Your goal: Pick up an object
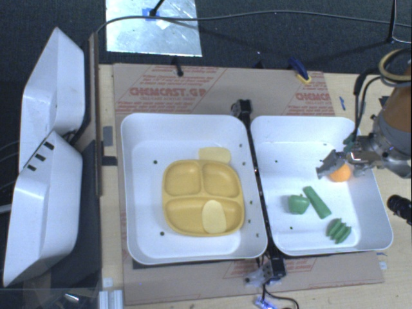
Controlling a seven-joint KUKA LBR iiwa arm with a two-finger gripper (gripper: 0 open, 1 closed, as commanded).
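My gripper (pixel 329 164) reaches in from the right and hangs over the right part of the right bin (pixel 290 134). A small orange object (pixel 341 174) sits right beneath and against the gripper's tip; whether it is held is unclear. Lower in the same bin lie a round green piece (pixel 297 203), a long green stick (pixel 317 201) and a ridged green piece (pixel 338 230). These three are apart from the gripper, in front of it and to the left.
The left bin (pixel 141 172) holds a yellow divided plate (pixel 187 179) with a pale yellow oval (pixel 214 216) in its lower compartment. A pale yellow slab (pixel 214 154) lies just behind the plate. A black clamp (pixel 243 107) joins the bins at the back.
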